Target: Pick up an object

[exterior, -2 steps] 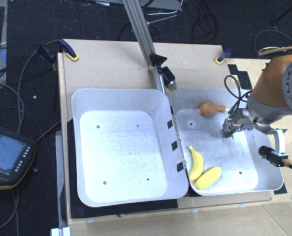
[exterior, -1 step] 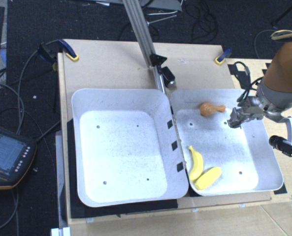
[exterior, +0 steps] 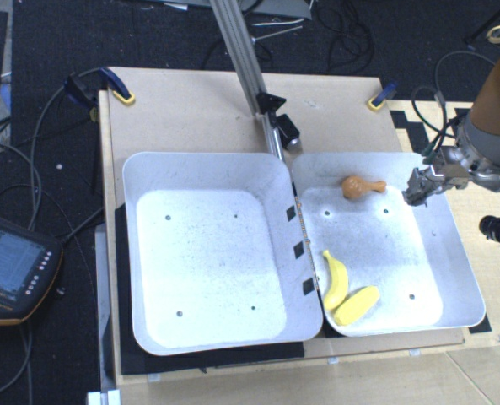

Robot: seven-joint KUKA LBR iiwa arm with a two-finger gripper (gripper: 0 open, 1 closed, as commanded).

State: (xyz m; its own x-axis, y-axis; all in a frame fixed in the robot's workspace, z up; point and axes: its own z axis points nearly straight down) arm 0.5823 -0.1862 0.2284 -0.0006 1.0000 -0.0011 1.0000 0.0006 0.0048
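Right now your gripper [exterior: 418, 187] hovers at the right bin's [exterior: 452, 251] far edge, beside the orange toy [exterior: 361, 187], jaw state impossible to tell.

right bin [exterior: 452, 260] centre open — banana [exterior: 337, 278] by divider

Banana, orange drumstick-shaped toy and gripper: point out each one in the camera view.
banana [exterior: 335, 278], camera view, middle of its curved body.
orange drumstick-shaped toy [exterior: 356, 187], camera view, on its rounded thick end.
gripper [exterior: 417, 194], camera view, at its dark fingertip end over the right bin's rim.
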